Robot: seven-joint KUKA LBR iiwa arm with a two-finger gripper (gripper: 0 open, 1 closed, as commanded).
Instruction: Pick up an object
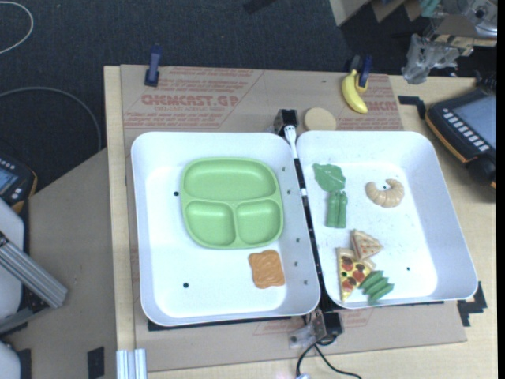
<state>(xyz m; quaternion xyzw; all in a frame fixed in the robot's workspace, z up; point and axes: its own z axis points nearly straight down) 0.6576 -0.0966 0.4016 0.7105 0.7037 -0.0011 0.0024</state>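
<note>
The brown board under the bins bears faded red print, seemingly "CHEMCAST G.P."

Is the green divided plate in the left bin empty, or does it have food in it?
Empty. All three compartments of the green plate show bare green surface. The toast piece lies beside it on the left bin floor.

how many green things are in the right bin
3. Broccoli near the bin's top left, a celery-like stalk just below it, and a pea pod at the bottom edge beside the pizza slice. Nothing looks hidden.
</note>
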